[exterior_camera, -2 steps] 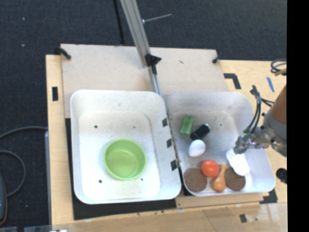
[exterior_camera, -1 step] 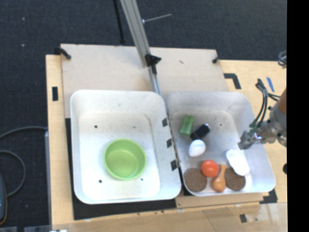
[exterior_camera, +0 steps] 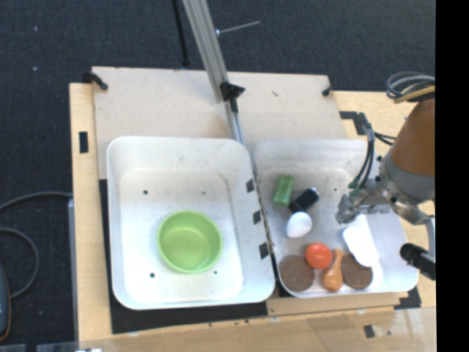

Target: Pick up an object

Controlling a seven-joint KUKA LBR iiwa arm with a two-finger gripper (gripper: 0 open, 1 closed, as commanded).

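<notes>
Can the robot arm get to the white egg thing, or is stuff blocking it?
Probably yes. The gripper hangs over the right bin, near the white egg. Nothing lies on top of it, though the black piece touches it and the red ball sits close.

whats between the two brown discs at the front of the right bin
In the camera view, an orange carrot-like piece lies between the two brown discs, with a red ball just behind it.

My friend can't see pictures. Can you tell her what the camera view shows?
A grey and orange robot arm's gripper hangs over the right bin, which holds a white egg, red ball, green block, two brown discs and more. The left bin holds a green bowl.
</notes>
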